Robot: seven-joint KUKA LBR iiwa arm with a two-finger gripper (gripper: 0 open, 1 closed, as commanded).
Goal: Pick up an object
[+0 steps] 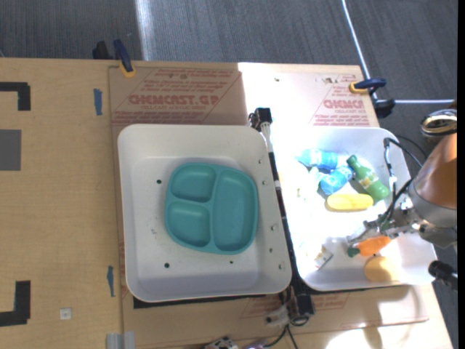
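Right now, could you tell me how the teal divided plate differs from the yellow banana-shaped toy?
The teal divided plate lies alone in the left bin; the yellow banana-shaped toy lies in the right bin among other small toys. The plate is far larger than the toy. The plate is broad with three compartments; the toy is a slim, plain oblong. Both lie flat, apart from the gripper.
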